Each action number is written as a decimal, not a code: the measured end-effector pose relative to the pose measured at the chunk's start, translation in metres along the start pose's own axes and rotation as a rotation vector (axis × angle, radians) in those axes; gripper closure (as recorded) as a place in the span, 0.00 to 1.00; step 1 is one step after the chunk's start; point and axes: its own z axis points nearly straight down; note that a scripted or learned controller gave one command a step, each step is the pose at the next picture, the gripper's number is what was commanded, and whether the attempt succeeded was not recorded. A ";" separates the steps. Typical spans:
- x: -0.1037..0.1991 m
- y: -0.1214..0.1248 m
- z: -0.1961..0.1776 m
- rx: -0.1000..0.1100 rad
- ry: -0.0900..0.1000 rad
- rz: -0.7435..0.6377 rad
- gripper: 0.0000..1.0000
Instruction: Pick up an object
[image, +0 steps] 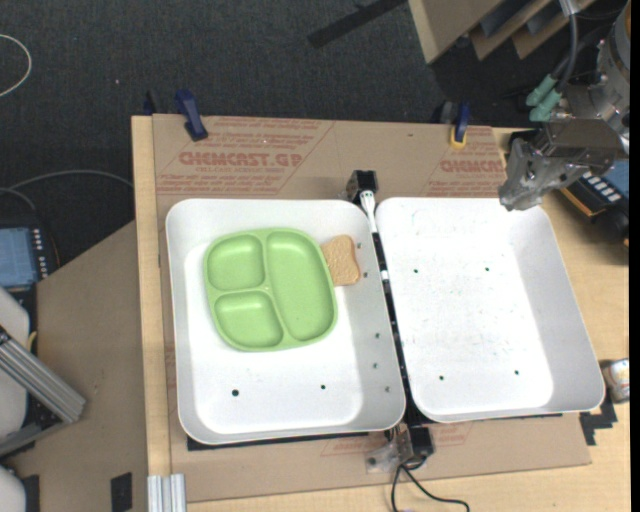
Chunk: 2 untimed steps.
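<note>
1. Nearest the camera: lower rim of the left shallow white plastic bin (290, 425), at lower centre-left of the frame. Its floor is bare along that near edge.
2. Left bin contents, reading left to right: a pale green three-compartment plastic plate (270, 290) sits in the upper-middle part of the bin; a small tan rectangular sponge-like block (343, 260) lies touching the plate's upper right rim, close to the bin's right wall.
3. Block's long axis runs roughly top to bottom in the frame, slightly tilted. The plate is broader, with its long axis nearly left to right.
4. Right shallow white plastic bin (490, 330) shows only speckles and small dark dots on its floor; no loose object made out there.
5. Grey two-finger gripper (522, 185) hangs at upper right of the frame, over the upper right corner of the right bin. Whether it is spread or pressed together cannot be told from this view; nothing is visibly held.
6. Judgement: both candidate objects lie well apart from the gripper, leftward and slightly lower in the frame, across the divide between bins. The tan block is the nearer of the two.
</note>
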 end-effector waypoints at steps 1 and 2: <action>0.027 -0.002 0.098 0.014 0.000 -0.001 1.00; 0.074 -0.001 0.078 -0.001 0.002 -0.004 1.00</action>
